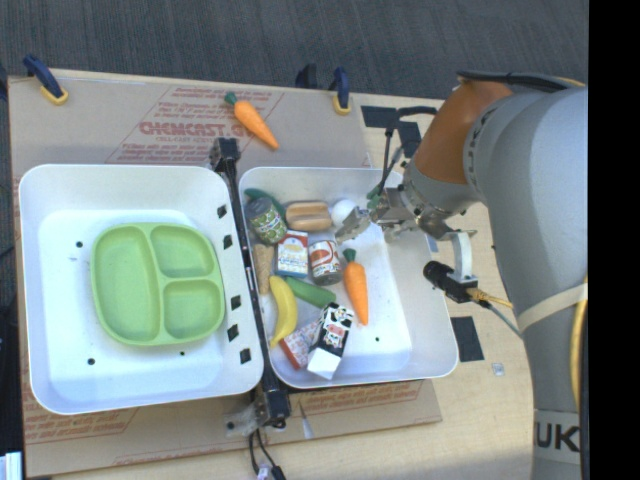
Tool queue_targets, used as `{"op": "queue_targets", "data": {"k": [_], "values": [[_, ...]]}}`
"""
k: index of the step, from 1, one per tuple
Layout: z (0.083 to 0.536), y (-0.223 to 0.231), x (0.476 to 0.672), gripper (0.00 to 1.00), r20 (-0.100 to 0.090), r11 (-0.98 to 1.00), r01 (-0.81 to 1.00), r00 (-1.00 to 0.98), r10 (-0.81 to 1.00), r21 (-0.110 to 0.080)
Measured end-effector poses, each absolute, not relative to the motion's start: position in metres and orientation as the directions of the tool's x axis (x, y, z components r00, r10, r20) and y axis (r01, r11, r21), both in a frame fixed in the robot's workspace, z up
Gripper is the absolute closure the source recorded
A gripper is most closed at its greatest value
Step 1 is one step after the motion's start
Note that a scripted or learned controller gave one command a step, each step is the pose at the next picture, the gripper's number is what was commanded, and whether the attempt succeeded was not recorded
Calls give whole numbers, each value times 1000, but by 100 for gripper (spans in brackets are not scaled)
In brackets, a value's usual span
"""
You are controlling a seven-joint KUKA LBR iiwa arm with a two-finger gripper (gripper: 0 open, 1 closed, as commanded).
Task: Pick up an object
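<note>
The gripper hangs over the right bin, just beside a carrot. A green plate sits in the left bin.

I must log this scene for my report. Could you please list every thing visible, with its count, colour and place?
bins: 2, white, side by side on the bench
divided plate: 1, light green, left bin
carrots: 2, orange; one in the right bin, one on the cardboard behind the bins
banana: 1, yellow, right bin
hot dog bun: 1, tan, right bin
milk carton: 1, black and white, right bin
can: 1, red and white, right bin
clamps: blue, bench's far edge
arm: 1, grey with orange band, right
gripper: 1, over right bin
</note>
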State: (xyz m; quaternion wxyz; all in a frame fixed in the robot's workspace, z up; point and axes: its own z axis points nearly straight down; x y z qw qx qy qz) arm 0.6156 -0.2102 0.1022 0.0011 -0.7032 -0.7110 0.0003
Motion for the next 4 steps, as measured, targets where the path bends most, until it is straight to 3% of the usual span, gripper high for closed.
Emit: {"op": "queue_targets", "data": {"k": [1,2,3,4], "values": [[113,-210,616,100,1,14,1000,-14,1000,-1],[113,-210,616,0,1,16,1000,-16,1000,-2],[92,-211,534,0,2,7,1000,-7,1000,-5],[102,-211,535,100,0,11,1000,-11,1000,-4]]}}
